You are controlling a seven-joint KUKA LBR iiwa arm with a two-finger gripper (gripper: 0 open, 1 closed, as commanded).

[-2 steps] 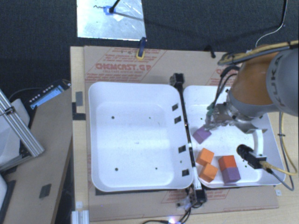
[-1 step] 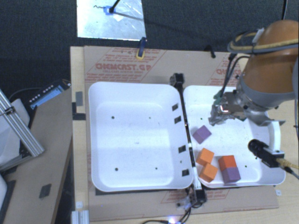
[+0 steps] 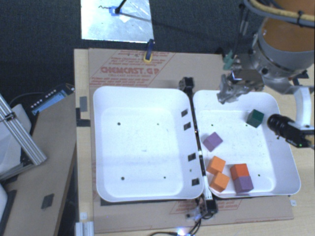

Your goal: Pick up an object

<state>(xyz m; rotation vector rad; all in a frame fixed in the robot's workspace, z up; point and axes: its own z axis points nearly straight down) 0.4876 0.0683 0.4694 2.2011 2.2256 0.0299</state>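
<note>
Green cube [image 3: 255, 118] lies just right of and below the gripper [image 3: 230, 95].

light: even, bright | glare: foil sheet [image 3: 117, 13] | shadows: soft | focus: slightly soft, grainy

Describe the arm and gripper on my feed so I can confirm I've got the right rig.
The arm is grey metal with a broad orange band above the wrist, and dark cables loop across the top of that band. The gripper is a compact grey metal assembly with a small teal part on its upper left side. A white bracket with a black cylindrical piece sticks out on the arm's right side.
</note>
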